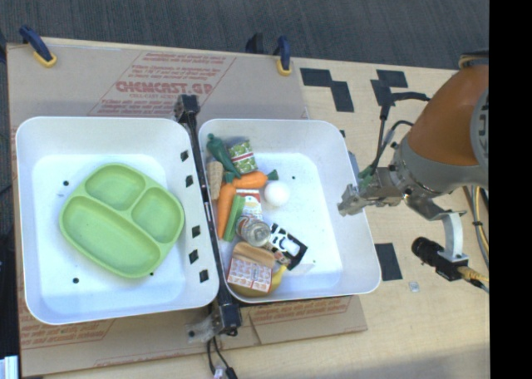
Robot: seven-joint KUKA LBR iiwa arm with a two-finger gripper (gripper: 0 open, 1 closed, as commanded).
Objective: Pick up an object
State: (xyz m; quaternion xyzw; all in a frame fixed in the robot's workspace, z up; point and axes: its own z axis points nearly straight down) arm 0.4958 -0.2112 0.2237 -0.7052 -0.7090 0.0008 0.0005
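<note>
Divided plate (pixel 122 219) in left bin (pixel 33 140), cluttered items (pixel 249 215) in right bin (pixel 328 140)

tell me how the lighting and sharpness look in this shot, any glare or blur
Camera view: even, bright light, with soft shadows along the white bins' inner walls; no strong glare on the green plate; the pile of items is small and slightly soft, and the gripper looks a little blurred at the right bin's rim.

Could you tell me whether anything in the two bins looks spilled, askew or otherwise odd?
Nothing looks spilled or damaged. The toy food is heaped against the right bin's left wall: a carrot, a white egg and a printed box. The green divided plate lies flat in the left bin.
</note>
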